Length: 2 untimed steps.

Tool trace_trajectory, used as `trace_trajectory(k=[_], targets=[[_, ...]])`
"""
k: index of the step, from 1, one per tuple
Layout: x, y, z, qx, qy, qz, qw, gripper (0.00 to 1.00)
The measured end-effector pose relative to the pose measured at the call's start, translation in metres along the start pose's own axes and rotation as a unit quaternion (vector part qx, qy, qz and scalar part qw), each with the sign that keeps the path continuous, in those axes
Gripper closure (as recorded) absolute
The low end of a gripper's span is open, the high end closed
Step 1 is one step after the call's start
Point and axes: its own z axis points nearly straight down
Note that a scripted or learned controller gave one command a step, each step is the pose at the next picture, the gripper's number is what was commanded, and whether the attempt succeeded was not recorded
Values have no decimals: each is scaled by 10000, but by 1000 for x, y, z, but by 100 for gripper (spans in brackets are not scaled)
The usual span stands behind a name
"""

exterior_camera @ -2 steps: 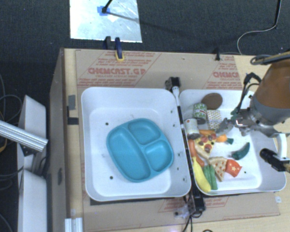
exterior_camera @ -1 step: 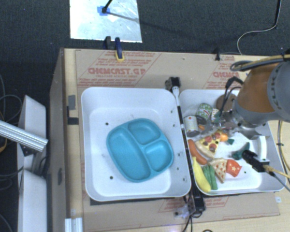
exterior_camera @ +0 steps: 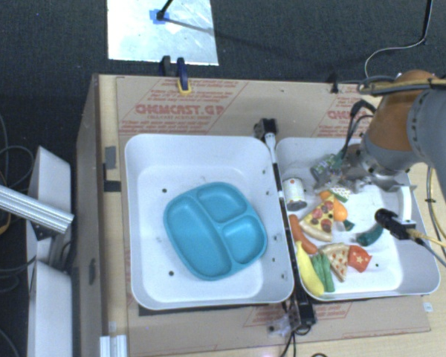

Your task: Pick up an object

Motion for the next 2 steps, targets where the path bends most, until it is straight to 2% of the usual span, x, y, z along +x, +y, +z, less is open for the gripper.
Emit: trace_trajectory(k=[1,2], targets=[[34,-41,-1,-23,-40,25,10000,0],[36,-40,-12,-18,-16,11,10000,100]])
